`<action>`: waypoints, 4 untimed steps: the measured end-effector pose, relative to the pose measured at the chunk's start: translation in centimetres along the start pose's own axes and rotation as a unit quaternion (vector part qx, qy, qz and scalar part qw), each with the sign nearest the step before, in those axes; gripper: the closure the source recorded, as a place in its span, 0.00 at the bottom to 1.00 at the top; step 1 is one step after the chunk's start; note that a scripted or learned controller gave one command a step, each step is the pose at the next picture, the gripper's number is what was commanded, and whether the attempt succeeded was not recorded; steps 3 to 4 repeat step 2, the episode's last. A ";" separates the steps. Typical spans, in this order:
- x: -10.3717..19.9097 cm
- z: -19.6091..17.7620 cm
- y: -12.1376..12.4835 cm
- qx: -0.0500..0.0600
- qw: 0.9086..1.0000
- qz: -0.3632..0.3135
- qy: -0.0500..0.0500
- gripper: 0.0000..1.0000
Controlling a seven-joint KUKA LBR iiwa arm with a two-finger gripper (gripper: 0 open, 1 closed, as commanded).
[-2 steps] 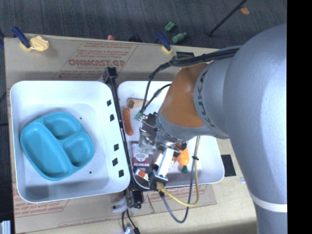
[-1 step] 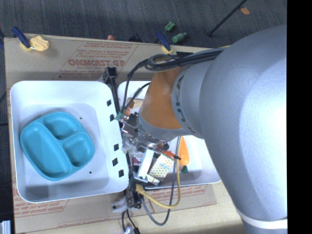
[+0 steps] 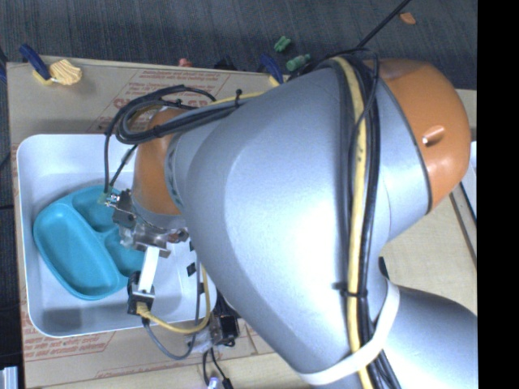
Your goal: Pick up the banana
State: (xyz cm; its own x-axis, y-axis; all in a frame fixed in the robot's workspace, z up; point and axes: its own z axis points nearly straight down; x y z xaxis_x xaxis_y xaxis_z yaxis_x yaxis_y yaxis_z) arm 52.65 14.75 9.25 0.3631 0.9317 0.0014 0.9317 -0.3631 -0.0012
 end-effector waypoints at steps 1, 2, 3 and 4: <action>0.0 -0.9 -0.1 0.002 1.000 -0.002 -0.001 1.00; -0.8 -0.1 -4.8 -0.004 0.996 -0.094 0.001 1.00; -0.8 -0.1 -4.8 -0.004 0.996 -0.094 0.001 1.00; -0.8 -0.1 -4.8 -0.004 0.996 -0.094 0.001 1.00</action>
